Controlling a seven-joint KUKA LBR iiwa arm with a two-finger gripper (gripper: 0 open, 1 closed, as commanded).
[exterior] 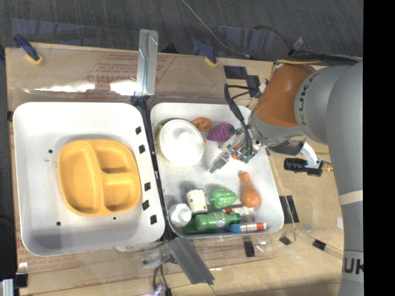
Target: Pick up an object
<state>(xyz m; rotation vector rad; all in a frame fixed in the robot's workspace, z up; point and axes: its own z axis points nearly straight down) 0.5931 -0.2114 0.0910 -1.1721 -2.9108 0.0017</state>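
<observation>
A tan bench (80, 73) is carrying two white bins side by side, with dark carpet (92, 5) lying beyond its far edge. The left bin (31, 122) is holding a yellow divided tray (99, 176). The right bin (268, 171) is holding a white bowl (181, 142), a purple grape bunch (220, 132), an orange drumstick (249, 190), a green bottle (213, 221) and a white cup (197, 200) along its near side. The gripper (229, 155) is hanging over the middle of the right bin, just right of the bowl; nothing is sitting between its fingers, and I cannot tell how they are set.
</observation>
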